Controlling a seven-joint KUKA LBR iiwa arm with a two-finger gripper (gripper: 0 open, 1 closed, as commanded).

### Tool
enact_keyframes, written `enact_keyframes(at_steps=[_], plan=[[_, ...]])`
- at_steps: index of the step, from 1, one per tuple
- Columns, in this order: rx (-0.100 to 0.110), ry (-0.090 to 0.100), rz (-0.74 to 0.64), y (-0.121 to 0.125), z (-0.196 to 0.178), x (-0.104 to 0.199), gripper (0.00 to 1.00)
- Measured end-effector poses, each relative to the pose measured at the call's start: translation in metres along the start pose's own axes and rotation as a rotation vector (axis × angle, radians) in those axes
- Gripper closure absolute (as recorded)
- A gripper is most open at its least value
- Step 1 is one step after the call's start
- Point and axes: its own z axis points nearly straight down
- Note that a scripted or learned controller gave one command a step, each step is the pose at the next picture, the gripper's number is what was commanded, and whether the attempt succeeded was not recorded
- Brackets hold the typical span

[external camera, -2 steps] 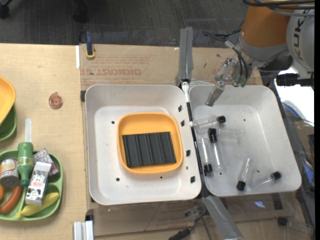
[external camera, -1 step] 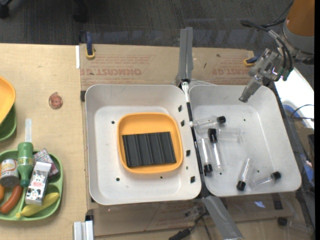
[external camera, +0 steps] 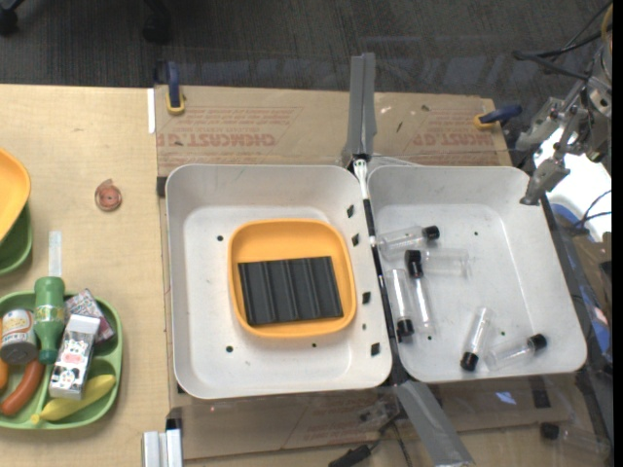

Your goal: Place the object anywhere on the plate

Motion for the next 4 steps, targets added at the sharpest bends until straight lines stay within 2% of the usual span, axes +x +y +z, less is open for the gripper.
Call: enact_keyframes(at_steps=[1, 2, 3, 4], plan=[[0.000, -0.002, -0.321, -0.041, -0.092, 0.006, 0.00], [-0.001, 0.000, -0.389, -0.054, -0.137, 0.062, 0.00], [-0.001, 0.001, -0.661, -0.070, -0.137, 0.128, 0.00], [-0.002, 0.002, -0.928, -0.066, -0.034, 0.115, 0.00]])
